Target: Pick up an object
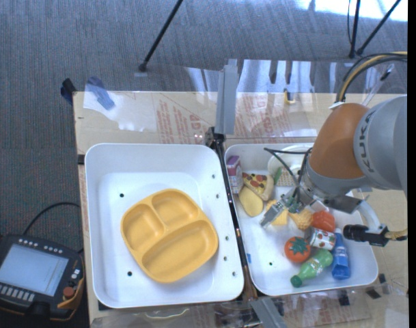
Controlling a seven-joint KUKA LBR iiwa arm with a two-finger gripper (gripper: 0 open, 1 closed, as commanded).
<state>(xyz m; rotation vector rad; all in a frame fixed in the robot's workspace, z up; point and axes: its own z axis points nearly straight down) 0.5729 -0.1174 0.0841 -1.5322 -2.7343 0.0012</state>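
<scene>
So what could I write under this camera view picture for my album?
Robot arm's claw reaches down into the right bin among toy foods, beside a yellow tray in the left bin.

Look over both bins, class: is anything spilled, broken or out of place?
Nothing stands out. The yellow tray lies flat in the left bin; the toy foods, including a tomato and a green bottle, sit jumbled but contained in the right bin.

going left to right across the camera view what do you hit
handheld controller → left bin → yellow divided tray → right bin → gripper → tomato → blue bottle
</scene>
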